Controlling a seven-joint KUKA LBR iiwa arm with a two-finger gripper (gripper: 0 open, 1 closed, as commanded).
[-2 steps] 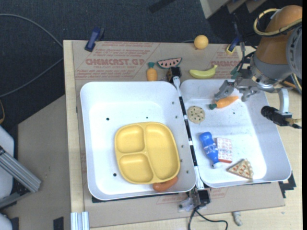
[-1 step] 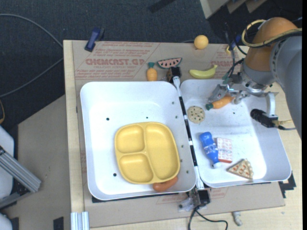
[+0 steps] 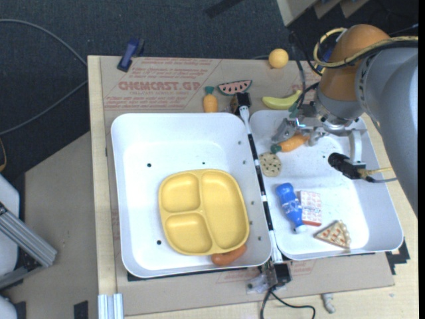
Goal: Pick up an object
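Note:
My gripper point(image 3: 297, 130) is low over the far left part of the right bin point(image 3: 382, 205). An orange toy carrot point(image 3: 292, 143) lies right under it, touching or nearly so. A round cookie point(image 3: 269, 164) sits by the bin's left wall. Nearer the front lie a blue bottle point(image 3: 289, 205), a red-and-white packet point(image 3: 310, 206) and a pizza slice point(image 3: 333, 234). The grey arm point(image 3: 385, 78) comes in from the upper right.
The left bin point(image 3: 133, 151) holds a yellow divided plate point(image 3: 202, 211) with an orange sausage point(image 3: 228, 256) tucked under its front edge. Behind the bins lie a banana point(image 3: 280, 100), an orange ball point(image 3: 279, 58), a watermelon slice point(image 3: 236, 86) and a small carrot-like toy point(image 3: 210, 102).

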